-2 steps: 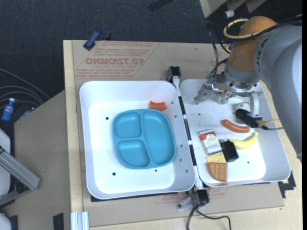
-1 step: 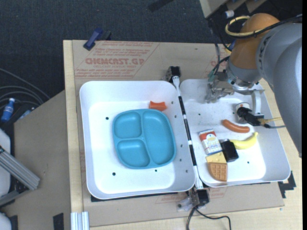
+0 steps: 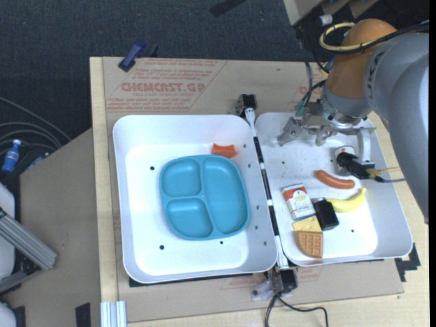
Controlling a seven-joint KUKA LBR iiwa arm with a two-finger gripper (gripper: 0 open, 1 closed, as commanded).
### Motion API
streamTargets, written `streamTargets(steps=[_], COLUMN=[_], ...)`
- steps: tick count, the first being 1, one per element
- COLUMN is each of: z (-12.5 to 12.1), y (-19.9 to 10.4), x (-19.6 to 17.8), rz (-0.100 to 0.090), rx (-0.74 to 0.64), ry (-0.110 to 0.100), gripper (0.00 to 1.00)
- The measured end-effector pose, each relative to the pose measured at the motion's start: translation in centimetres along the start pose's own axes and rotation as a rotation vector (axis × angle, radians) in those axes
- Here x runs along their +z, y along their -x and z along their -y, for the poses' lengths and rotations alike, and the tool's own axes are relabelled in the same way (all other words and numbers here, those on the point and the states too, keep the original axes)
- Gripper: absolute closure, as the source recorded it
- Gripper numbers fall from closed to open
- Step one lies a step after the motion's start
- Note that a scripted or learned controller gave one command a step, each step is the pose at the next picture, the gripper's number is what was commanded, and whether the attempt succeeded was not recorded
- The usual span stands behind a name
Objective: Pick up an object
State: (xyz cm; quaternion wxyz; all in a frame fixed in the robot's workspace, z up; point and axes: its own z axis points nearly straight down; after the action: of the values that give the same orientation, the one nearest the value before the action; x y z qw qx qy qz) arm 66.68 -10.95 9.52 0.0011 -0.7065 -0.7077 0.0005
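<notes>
1. Claw sits over the far end of the right bin, low above the floor, hanging off the grey arm with its orange band. Its fingers are spread apart with bare bin floor between them; nothing is gripped.
2. Left bin: across the divider from the claw, on its left. Biggest item on the bench after the arm.
3. Right bin: the claw is inside its far-left area. All the small loose items lie in the near half of it, nearer the camera than the claw.
4. Blue divided plate: in the left bin, well left of the claw and nearer the camera. Three compartments, lying flat.
5. Waffle piece: farthest from the claw of the right-bin items, at the near edge, almost straight toward the camera from the claw.
6. Small carton, red and white: between the claw and the waffle, just beside the divider.
7. Banana: nearer the camera than the claw and to its right, touching the black block.
8. Sausage: closest loose item to the claw, just beyond the banana.
9. Black block: between carton and banana, above the waffle.
10. Orange piece: in the left bin, touching the plate's far rim, left of the claw across the divider.
</notes>
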Motion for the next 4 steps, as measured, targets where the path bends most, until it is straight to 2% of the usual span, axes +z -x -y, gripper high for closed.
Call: streamTargets(steps=[1, 2, 3, 4], z=[0.0, 0.0, 0.0, 2.4], y=[-1.9, -1.9, -1.9, -1.7], x=[1.1, 0.0, 0.0, 1.1], rz=[0.0, 0.0, 0.001, 0.0], rx=[0.001, 0.0, 0.0, 0.002], ry=[-0.001, 0.001, 0.0, 0.0], gripper=[0.0, 1.0, 0.0, 0.0])
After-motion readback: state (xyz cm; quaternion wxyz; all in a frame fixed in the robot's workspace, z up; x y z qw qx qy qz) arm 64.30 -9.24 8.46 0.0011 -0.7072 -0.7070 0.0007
